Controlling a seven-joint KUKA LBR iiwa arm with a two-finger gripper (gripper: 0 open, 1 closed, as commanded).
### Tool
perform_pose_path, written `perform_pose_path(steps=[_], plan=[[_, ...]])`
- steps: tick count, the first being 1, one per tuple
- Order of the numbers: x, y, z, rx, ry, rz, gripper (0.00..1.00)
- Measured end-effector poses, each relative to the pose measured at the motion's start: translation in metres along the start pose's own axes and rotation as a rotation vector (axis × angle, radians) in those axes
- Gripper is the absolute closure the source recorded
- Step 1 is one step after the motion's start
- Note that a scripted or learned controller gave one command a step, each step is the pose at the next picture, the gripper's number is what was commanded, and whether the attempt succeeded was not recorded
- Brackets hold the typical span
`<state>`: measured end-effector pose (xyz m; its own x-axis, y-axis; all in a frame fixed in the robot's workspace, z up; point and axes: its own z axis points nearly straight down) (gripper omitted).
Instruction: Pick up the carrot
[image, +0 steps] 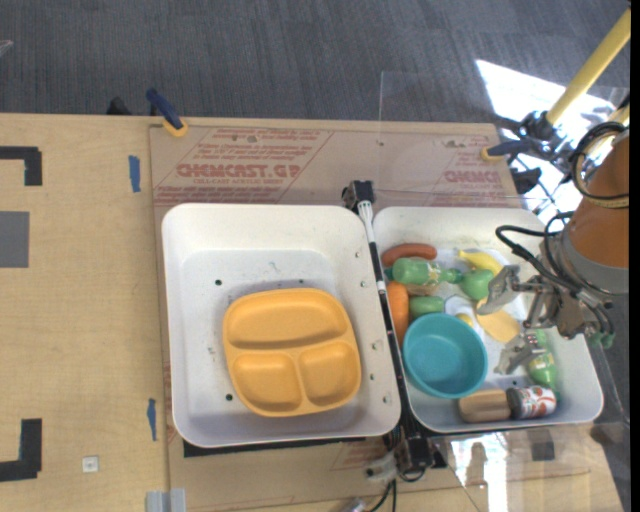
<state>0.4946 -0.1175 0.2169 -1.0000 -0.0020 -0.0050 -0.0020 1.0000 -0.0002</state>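
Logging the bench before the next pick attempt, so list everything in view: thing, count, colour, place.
tray: 1, yellow-orange, three compartments, in the left bin
left bin: 1, white, middle of the bench
right bin: 1, white, beside the left bin
carrot: 1, orange, right bin, against its left wall
bowl: 1, teal, right bin, near the front
sausage: 1, red-brown, right bin, back left
banana: 1, yellow, right bin, at the back
green toy foods: several, exact count unclear, right bin, behind the bowl
bottle: 1, brown with a red label, lying along the right bin's front
arm: 1, grey with an orange band, over the right bin's right side
gripper: 1, metal, above the right bin, right of the bowl
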Motion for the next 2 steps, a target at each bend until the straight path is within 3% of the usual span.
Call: perform_pose_path(steps=[1, 2], plan=[[-0.044, -0.07, -0.047, 0.005, -0.008, -0.055, 0.0], [-0.003, -0.103, 0.089, 0.007, -0.019, -0.249, 0.0]])
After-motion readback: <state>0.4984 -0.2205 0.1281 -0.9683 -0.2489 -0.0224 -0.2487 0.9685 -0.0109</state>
